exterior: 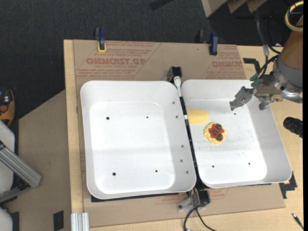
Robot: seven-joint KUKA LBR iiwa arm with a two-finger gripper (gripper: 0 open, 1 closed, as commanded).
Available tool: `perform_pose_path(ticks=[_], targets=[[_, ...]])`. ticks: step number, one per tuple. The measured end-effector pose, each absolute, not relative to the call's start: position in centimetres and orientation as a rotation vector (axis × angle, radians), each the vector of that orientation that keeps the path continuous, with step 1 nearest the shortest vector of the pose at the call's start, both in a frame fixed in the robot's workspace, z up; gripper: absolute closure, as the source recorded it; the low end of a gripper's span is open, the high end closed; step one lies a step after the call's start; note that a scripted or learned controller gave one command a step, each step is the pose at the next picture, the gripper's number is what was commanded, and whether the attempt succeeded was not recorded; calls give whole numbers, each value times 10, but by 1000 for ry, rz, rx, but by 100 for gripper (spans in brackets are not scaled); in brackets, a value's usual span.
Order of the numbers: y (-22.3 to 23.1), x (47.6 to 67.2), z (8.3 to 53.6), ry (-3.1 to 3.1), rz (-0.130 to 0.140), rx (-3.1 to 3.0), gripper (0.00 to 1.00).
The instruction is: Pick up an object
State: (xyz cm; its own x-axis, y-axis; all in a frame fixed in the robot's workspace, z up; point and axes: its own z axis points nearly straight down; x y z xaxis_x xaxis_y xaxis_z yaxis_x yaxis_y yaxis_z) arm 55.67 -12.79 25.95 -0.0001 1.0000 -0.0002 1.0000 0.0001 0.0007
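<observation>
You see the grey two-finger gripper (246,99) at the upper right of the frame, over the right shallow white bin (260,174); its fingers stand spread, pinching nothing. Left of and below it lie a pale yellow oval piece (198,116) and a round yellow pastry with red and dark topping (214,133), near each other

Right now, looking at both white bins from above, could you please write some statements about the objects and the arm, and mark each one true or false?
1. The yellow object lies in the right bin. True.
2. The round piece with red topping lies in the left bin. False: it is in the right bin, just below the yellow object.
3. The gripper is above the right bin's upper right part. True.
4. The gripper holds the yellow object. False: that object lies on the bin floor, apart from the gripper.
5. Two blue clamps sit at the board's far edge. True.
</observation>
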Motion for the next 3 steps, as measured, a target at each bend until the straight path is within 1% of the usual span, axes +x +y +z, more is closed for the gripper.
perform_pose_path(ticks=[1, 2, 3], targets=[[-111, 563, 77, 2225, -4, 2225, 0], [-113, 565, 95, 2218, 3, 2221, 100], [-52, 641, 192, 2223, 18, 2203, 100]])
